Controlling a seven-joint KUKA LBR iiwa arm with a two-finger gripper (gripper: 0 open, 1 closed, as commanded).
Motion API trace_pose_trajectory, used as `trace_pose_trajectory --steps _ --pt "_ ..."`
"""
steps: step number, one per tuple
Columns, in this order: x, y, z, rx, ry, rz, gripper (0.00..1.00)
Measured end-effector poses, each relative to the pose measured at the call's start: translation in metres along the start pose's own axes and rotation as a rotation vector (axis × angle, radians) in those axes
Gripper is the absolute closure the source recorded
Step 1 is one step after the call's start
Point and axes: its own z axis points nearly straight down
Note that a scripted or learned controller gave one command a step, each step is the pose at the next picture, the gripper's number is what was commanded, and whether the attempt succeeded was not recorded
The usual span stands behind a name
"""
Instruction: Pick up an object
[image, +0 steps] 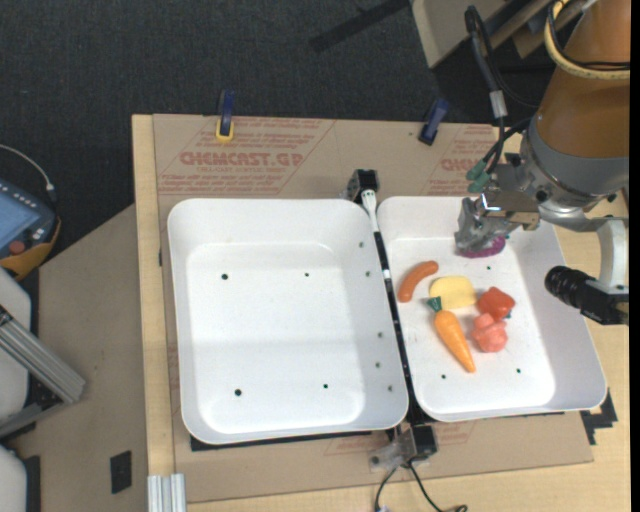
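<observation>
Seen from above at a slant: two shallow white bins side by side on a cardboard-covered bench (300, 150). In the left bin (190, 300), nothing but a few small dark dots on the floor. In the right bin (570, 380), a small cluster of toy food near the middle: an orange-red sausage (418, 280) lying tilted, closest to the divider between the bins; just right of it a pale yellow piece (453, 292); right again a red piece (496, 302), touching or nearly touching a pinkish-red piece (490, 333) below it; and an orange carrot (455, 340) with a green top, angled down and to the right, its top end just under the yellow piece. Farther back in the same bin, apart from the cluster, a purple object (485, 248), mostly hidden under the gripper (482, 236). Reaching in from the right, the grey arm (580, 150) with its orange band, wrist lowered over the far part of the right bin, gripper right down at the purple object. Cannot tell how wide the claw stands, nor whether the purple object sits between its tips or merely beneath them. At the far edge of the bench, two blue clamps (226, 115) on the cardboard.
</observation>
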Motion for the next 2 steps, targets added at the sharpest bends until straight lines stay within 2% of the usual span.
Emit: trace_pose_trajectory --steps 1,2 --pt "-0.056 -0.024 0.167 0.024 0.002 0.002 1.0" --pt "-0.013 0.034 0.115 -0.002 0.002 -0.012 1.0"
